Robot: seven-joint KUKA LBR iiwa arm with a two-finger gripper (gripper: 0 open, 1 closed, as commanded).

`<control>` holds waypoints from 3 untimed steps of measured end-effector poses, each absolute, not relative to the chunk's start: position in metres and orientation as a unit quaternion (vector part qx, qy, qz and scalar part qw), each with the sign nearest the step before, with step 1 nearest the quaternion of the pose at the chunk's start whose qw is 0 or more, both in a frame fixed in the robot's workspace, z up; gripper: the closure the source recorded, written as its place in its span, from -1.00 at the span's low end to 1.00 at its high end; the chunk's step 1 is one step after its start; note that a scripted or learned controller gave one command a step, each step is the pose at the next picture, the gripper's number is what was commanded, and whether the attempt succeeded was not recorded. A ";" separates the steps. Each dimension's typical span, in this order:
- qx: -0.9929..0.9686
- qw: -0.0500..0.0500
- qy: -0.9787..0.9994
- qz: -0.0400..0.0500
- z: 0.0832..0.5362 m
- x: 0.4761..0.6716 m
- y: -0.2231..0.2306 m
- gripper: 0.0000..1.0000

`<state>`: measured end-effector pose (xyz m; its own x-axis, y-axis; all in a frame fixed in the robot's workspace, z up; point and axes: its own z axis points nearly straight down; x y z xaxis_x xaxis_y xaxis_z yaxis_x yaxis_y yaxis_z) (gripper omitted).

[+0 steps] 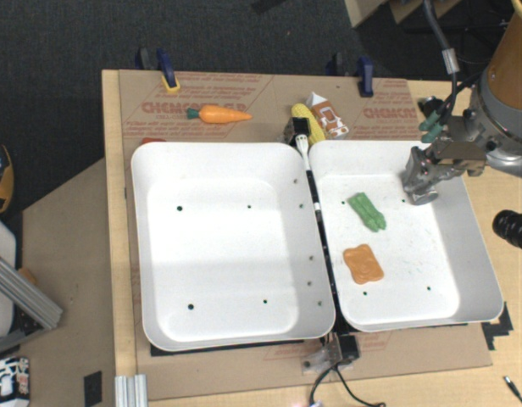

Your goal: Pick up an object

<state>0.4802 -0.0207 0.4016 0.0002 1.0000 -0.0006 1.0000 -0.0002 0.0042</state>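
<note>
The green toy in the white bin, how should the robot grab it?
Grab the green toy across its narrow middle, coming straight down from above. It lies flat and long, slanting toward the orange piece, with bare bin floor on both long sides. The gripper is just to its right.

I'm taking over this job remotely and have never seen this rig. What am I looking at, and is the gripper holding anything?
One fixed camera looks down at a slant on a bench with two shallow white bins, the left bin and the right bin. The grey arm reaches in from the right; its gripper hangs over the right bin's upper part, with nothing visible between its fingers. In that bin lie a green piece and an orange piece. Behind the bins, on the board, sit a toy carrot and a small cluster of yellow and brown items.
</note>
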 end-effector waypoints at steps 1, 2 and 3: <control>0.706 0.006 0.708 0.007 0.527 0.480 0.004 1.00; 0.706 0.005 0.709 0.005 0.538 0.620 0.045 1.00; 0.704 -0.002 0.711 -0.001 0.536 0.525 0.123 1.00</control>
<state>0.5248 0.1232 0.5360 -0.0101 0.9999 0.0023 0.9999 0.0101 -0.0038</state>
